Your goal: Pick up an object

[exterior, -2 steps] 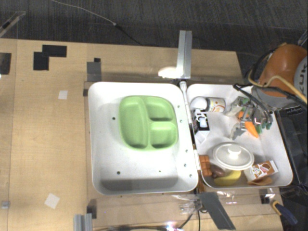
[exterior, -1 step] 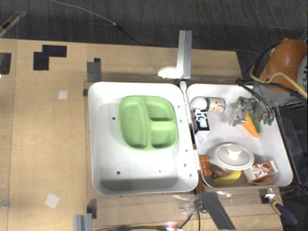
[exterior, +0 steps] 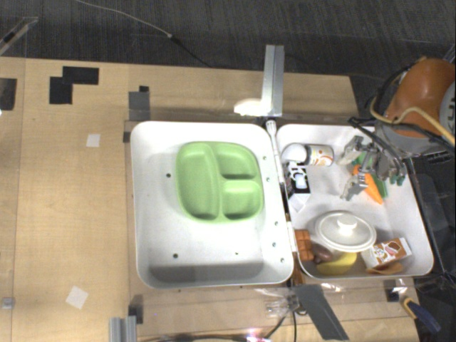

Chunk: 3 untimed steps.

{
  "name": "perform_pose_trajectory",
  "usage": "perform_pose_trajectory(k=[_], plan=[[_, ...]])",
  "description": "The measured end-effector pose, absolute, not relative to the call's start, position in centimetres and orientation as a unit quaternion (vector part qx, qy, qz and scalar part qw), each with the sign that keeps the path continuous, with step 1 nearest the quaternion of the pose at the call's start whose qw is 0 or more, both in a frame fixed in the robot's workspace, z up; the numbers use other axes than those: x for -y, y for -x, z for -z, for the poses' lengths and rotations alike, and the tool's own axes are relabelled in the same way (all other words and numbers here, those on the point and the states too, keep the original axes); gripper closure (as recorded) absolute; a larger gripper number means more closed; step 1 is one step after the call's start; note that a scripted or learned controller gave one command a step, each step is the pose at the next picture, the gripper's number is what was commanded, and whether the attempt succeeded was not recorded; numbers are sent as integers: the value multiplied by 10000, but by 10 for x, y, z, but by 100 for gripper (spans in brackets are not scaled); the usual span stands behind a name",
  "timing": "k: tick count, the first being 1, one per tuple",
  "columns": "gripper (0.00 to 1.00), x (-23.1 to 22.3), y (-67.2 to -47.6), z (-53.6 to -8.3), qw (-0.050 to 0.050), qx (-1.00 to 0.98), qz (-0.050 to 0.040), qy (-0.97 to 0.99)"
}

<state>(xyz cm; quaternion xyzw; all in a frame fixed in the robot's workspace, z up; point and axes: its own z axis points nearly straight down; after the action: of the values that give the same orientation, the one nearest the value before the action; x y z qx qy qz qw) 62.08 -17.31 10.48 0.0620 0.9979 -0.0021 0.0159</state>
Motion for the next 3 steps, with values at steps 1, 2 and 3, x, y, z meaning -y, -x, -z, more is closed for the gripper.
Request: perform_pose_trajectory(k=[1,2,3], plan=[[0,180,-599,-89,73,-9901,-6,-1399],[100,180,-605,-105,171,-9904,8,-1369],[100,142,-600,-169,58,-9654,-7,-2607]])
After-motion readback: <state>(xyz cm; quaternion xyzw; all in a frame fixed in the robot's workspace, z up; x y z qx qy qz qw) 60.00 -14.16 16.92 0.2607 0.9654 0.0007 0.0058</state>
